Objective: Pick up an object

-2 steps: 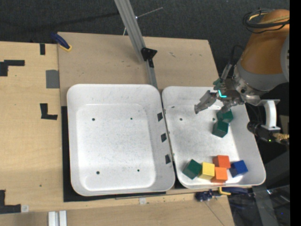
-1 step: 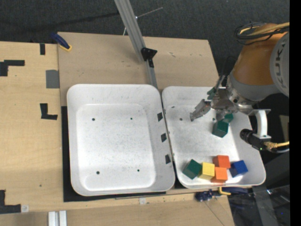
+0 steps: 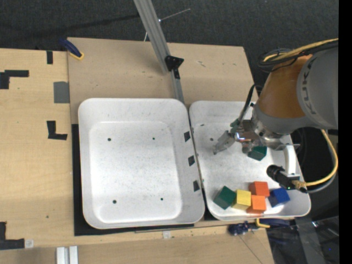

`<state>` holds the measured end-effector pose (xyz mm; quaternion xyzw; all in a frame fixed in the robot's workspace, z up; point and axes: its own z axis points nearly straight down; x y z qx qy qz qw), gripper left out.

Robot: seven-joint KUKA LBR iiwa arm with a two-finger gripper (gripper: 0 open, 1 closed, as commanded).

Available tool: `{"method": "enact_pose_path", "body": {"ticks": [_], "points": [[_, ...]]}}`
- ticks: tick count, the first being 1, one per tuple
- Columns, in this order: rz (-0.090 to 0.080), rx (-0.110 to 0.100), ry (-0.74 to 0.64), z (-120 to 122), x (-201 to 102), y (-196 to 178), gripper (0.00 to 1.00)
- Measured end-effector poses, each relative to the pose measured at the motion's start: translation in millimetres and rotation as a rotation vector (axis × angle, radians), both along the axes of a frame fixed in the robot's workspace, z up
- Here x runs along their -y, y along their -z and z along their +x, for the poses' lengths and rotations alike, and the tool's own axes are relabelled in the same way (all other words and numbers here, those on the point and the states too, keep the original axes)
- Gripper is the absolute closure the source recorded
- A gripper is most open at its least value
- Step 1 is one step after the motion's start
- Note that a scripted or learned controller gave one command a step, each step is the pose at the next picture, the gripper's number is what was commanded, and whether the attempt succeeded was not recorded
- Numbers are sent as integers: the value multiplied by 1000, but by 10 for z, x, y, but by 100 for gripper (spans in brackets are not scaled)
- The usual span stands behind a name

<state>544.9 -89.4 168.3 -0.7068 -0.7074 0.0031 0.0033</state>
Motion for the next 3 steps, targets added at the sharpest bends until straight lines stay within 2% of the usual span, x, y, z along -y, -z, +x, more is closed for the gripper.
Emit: {"method": "enact_pose_path", "body": {"ticks": [1,2,3], "points": [[0,1,1,-79,79,523,0],[1,5,-1,-65,67,397,100],[-1,14,0,-37,97,-228,100]]}}
